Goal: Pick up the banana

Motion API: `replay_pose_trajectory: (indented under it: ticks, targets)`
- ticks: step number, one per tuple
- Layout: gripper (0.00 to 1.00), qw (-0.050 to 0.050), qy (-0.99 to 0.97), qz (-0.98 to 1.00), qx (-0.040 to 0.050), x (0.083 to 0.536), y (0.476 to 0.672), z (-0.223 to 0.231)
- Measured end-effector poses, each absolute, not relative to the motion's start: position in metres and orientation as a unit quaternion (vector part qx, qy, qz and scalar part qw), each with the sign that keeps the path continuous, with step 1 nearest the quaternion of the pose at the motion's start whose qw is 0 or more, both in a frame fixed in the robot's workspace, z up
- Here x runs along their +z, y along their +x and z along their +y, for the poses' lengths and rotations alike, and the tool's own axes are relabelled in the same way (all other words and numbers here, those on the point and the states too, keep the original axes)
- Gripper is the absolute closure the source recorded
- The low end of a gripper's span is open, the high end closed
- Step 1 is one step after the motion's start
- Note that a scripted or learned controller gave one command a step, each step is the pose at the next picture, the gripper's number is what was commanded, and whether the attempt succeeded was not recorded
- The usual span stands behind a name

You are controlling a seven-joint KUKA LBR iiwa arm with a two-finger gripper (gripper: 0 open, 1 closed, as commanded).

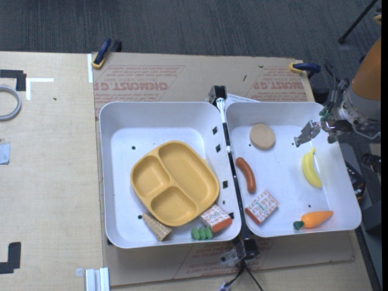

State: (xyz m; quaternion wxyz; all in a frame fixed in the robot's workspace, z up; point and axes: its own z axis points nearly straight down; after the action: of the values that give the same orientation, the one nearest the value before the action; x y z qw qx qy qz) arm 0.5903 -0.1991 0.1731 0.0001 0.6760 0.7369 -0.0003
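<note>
The yellow banana point(311, 168) lies in the right bin point(285, 229) close to its right wall, with its length running toward the back. My gripper point(316, 137) hovers just beyond the banana's far tip, at the bin's back right. It reaches in from the right under the orange band. Its two fingers stand apart, and nothing is between them. The banana is not touched.
The right bin also holds a round tan biscuit point(262, 136), a sausage point(245, 173), a small printed carton point(262, 206) and a carrot point(315, 219). In the left bin point(115, 162) are a yellow divided plate point(174, 182), a bread piece point(157, 226), green pieces point(202, 233) and an orange packet point(216, 219).
</note>
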Motion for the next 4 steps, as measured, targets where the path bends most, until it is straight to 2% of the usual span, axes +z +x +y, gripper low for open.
replay_pose_trajectory:
  ticks: [1, 2, 3, 4]
  targets:
    - [0.00, 0.000, 0.581, 0.814, 0.0000, 0.095, 0.586, -0.198]
    - [1.00, 0.002, 0.582, 0.813, 0.0006, 0.106, 0.588, -0.199]
    - [1.00, 0.001, 0.390, 0.921, 0.0003, 0.093, 0.537, -0.175]
    - [1.00, 0.001, 0.409, 0.912, 0.0002, 0.150, 0.605, -0.135]
